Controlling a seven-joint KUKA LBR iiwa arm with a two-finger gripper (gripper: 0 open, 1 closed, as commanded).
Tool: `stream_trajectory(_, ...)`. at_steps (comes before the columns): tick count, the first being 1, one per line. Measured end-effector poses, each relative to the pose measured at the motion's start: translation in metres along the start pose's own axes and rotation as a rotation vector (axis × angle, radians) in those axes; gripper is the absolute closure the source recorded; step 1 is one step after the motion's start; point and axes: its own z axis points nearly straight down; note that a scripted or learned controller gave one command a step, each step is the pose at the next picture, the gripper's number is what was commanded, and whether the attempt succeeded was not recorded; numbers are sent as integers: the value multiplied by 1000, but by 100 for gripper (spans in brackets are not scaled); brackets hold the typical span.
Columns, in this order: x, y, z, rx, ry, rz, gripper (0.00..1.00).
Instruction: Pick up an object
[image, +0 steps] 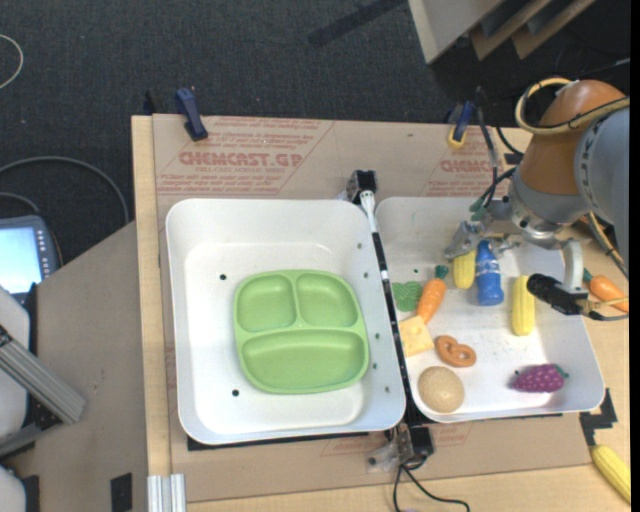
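A robotics lab: clamped cardboard-covered bench (300, 150), loose cables (60, 180), toy food (455, 351).

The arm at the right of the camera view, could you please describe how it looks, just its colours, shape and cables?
The arm is thick and rounded, grey, with a glossy orange band above the wrist. Thin dark cables loop around its upper part. Below, a round grey flange narrows to a small metal gripper above the right bin.

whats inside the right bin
Inside the right bin: a carrot, green piece, cheese wedge, pretzel, round bun, grapes, corn, a blue bottle. The arm covers the bin's far right corner.
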Motion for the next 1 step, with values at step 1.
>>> stream_trajectory(1, 94, -32, -96, -5, 4, -7, 100)
